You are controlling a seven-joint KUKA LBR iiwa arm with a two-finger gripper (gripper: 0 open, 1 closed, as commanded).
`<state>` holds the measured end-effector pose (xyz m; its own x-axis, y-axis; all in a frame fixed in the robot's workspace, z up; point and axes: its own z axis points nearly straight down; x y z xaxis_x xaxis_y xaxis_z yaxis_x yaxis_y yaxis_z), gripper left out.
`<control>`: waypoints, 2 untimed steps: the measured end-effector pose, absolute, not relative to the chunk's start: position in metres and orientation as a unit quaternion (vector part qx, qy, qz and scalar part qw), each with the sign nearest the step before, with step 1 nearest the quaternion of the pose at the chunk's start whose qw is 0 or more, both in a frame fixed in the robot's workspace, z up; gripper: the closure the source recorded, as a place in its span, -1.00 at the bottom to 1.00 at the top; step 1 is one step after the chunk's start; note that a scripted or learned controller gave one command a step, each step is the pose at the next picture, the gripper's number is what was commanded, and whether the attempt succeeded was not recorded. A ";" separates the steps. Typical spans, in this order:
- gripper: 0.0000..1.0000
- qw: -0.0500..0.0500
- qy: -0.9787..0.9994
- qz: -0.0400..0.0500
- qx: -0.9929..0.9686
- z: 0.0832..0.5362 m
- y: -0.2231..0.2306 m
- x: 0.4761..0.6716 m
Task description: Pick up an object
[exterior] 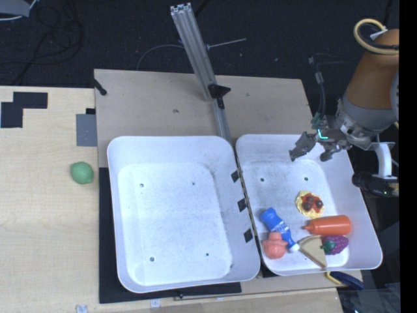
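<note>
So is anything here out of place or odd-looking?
One thing: a green ball lies on the wooden bench left of the left bin, apart from the toys clustered in the right bin. The gripper hangs open over that bin's far end, holding nothing.

cam: fixed overhead | slanted down | both bins (171, 150) framed (arm enters right)

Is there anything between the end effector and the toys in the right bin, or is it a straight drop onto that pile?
Nothing visible blocks it. The end effector is over the right bin's far end, fingers apart. Bare bin floor lies between it and the yellow-red toy, the nearest; the orange bottle and blue bottle lie beyond.
</note>
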<state>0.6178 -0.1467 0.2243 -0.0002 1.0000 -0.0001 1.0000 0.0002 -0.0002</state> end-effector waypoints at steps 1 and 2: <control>-1.00 0.000 -0.707 0.000 -0.707 0.224 -0.147 0.618; -1.00 0.002 -0.707 0.002 -0.707 0.161 -0.144 0.616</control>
